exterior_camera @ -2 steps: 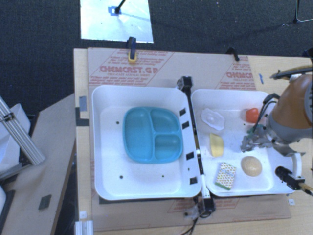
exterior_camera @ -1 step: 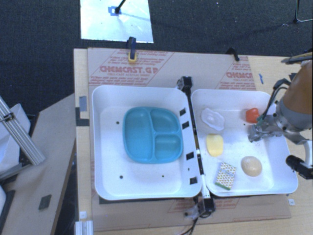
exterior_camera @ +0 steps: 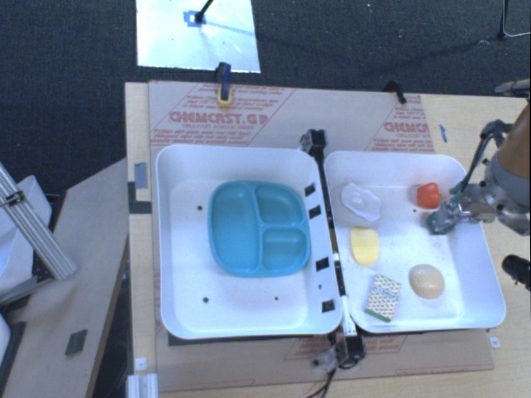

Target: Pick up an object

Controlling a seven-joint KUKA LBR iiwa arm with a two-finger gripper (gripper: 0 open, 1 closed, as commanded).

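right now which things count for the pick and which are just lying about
For the pick: hand; orange-red object; clear white piece; yellow block; beige egg shape; patterned packet.
Lying about: blue divided tray; yellow clamp.

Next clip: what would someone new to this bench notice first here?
The blue divided tray draws the eye, lying alone in the left bin. The right bin holds the small things: an orange-red piece, a clear plastic piece, a yellow block, a tan egg-like object and a patterned green packet. The gripper sits low just below the orange-red piece.
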